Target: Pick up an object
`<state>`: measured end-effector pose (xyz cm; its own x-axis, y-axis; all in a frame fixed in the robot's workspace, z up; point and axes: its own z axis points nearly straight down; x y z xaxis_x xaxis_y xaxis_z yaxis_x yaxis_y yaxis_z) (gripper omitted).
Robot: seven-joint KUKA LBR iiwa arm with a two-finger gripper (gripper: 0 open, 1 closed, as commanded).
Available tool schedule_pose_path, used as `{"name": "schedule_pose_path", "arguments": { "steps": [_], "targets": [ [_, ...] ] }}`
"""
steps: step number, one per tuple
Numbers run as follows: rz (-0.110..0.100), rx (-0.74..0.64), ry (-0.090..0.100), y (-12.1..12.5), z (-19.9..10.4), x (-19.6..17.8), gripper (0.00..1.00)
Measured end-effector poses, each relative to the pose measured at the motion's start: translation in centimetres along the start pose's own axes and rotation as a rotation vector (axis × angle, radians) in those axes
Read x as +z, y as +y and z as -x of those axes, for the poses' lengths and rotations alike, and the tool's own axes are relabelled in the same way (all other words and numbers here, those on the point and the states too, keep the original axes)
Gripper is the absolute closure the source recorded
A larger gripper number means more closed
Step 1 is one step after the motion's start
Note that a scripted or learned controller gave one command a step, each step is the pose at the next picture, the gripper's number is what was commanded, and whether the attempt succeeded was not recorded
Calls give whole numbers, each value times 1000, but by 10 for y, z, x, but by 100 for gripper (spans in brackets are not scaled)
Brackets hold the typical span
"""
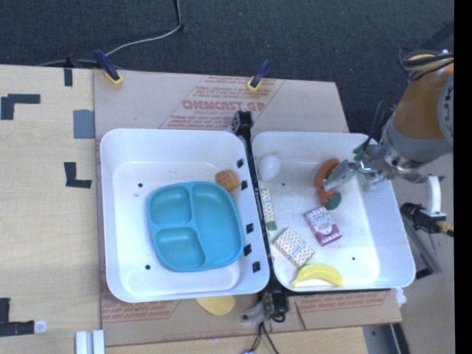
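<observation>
Hand (345,174) down low in the right bin (383,234), reaching in from the right, its grey fingers (338,175) right up against an orange-red toy, a carrot by the look of it (325,172), with a bit of green (333,200) just below. From where I stand I cannot tell whether the fingers are spread or closed, nor whether the carrot sits between them. It looks like the grasp itself is under way. Next would be closing firmly and lifting straight up, clear of the little red carton (323,225) nearby. A patterned box (293,246) and a banana (318,275) lie nearer the front wall. A blue divided plate (195,225) sits in the left bin (125,198).
</observation>
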<state>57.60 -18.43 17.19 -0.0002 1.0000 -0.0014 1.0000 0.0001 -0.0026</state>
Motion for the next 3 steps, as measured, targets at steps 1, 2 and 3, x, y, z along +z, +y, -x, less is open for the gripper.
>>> {"name": "schedule_pose_path", "arguments": {
  "steps": [1,2,3],
  "targets": [
    [6,-2,0,35,-34,85,0],
    [8,-2,-2,9,-27,85,0],
    [6,-3,0,68,-68,86,0]
  ]
}}
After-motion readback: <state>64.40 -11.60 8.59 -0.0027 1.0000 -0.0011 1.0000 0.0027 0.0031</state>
